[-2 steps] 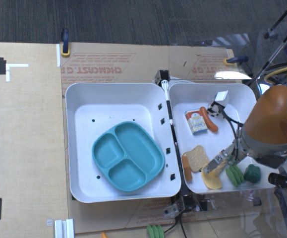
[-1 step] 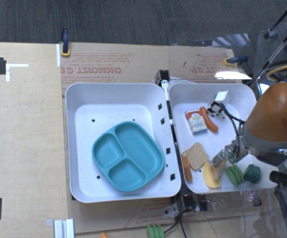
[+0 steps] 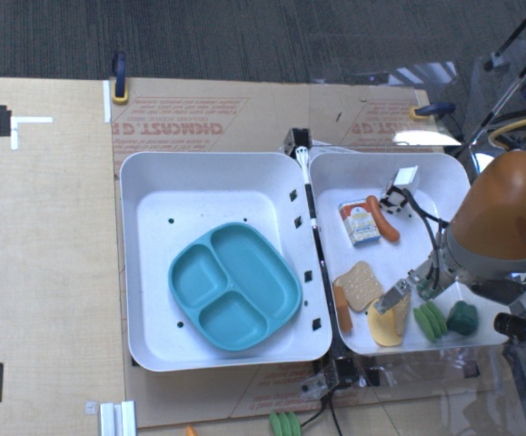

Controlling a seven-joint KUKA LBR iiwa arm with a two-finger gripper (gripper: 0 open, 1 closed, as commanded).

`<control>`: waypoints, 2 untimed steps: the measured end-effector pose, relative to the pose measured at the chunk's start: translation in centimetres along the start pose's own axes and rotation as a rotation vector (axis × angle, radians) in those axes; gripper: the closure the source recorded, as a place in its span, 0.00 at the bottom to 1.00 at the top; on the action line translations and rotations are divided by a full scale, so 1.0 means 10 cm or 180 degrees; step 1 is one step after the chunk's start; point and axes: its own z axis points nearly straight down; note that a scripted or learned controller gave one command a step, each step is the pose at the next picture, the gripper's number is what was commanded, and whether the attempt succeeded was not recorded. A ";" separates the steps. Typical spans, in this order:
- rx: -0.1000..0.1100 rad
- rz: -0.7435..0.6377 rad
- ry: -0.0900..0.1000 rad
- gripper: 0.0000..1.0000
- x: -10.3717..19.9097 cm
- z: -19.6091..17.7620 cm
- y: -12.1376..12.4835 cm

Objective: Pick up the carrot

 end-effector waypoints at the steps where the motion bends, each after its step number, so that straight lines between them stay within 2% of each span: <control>1: -0.0013 0.0017 -0.0013 1.00 -0.02 -0.09 0.02; 2: 0.0013 0.1450 -0.0001 1.00 0.21 -0.30 0.11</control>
